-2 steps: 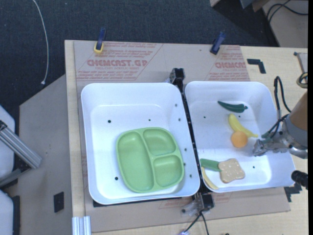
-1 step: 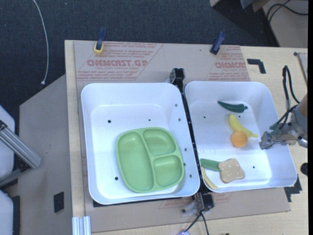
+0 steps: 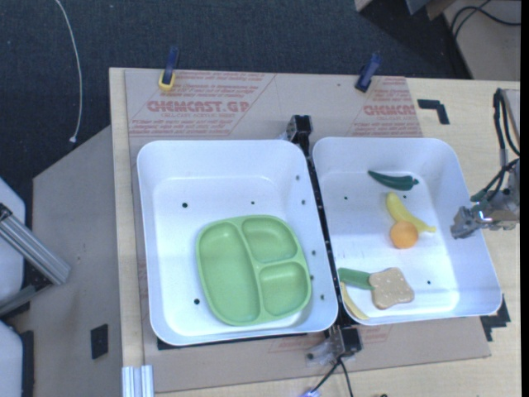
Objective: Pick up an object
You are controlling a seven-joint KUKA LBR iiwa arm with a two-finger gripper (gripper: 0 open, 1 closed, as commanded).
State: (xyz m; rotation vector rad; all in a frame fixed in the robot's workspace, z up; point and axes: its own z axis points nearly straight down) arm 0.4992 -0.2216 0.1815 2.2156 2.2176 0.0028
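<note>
Camera view: metal gripper (image 3: 468, 222) sits at the right rim of the right-hand shallow white bin (image 3: 463, 172); its state cannot be told at this size. Nothing is visibly held. Nearest to it inside that bin lie a round orange fruit (image 3: 403, 236), touching a yellow banana (image 3: 403, 212), with a dark green pepper (image 3: 394, 180) beyond. A tan bread slice (image 3: 390, 288) lies near the front. The left-hand white bin (image 3: 165, 222) holds a green three-compartment plastic tray (image 3: 250, 268).
</note>
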